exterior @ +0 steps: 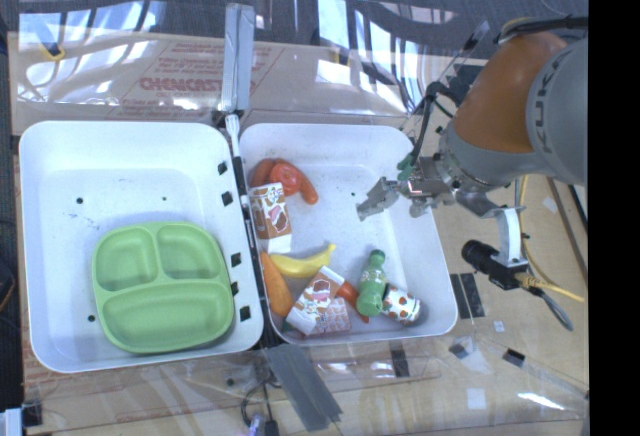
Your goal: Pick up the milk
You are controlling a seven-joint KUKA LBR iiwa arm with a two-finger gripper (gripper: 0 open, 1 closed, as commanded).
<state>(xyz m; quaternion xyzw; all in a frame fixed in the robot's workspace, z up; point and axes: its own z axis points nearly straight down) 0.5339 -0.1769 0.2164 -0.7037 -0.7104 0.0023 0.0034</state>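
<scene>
Gripper (395, 199), fingers spread and holding nothing, hovers over the right bin (345, 139) near its right wall. Milk carton (270, 216) lies against that bin's left wall, well apart from the gripper, between a red pepper (290, 179) and a banana (303, 261). Left bin (60, 174) holds a green divided plate (162, 287).

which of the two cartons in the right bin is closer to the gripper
The carton against the bin's left wall, next to the red pepper. The other carton lies at the front edge, farther from the gripper.
</scene>
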